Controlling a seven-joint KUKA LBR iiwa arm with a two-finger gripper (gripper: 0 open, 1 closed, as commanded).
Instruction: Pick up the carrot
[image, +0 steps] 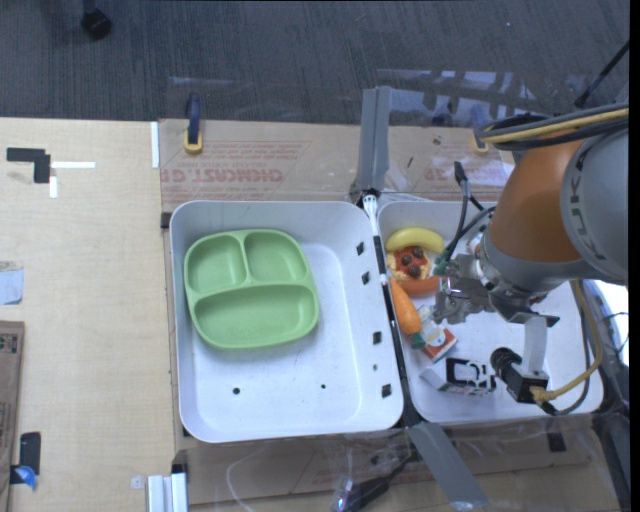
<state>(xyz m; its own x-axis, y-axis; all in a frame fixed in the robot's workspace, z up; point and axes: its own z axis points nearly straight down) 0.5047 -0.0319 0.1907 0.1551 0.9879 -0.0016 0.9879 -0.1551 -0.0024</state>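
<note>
Closest to the camera in the right bin (590, 395) there's a small black-and-white thing (468, 375) near the front edge, with a little red-and-white item (438, 343) just behind it. The arm (555, 215) comes in from the right and hangs low over this bin, orange band up top, cables looping off it. The gripper (452, 297) sits just right of the carrot (404, 306), close but I can't see anything between its fingers, and honestly the view is too cluttered there for me to tell how far apart they are. The carrot lies along the bin's left wall, pointing front to back, its far end up against a red-orange piece (412, 265). Behind that is a banana (415, 238), near the back of the bin. Over in the left bin (290, 400), a green plate (251, 288) with three sections sits toward the back left corner. Past both bins there's cardboard (260, 160) with red print and a yellow clamp (193, 135).
</note>
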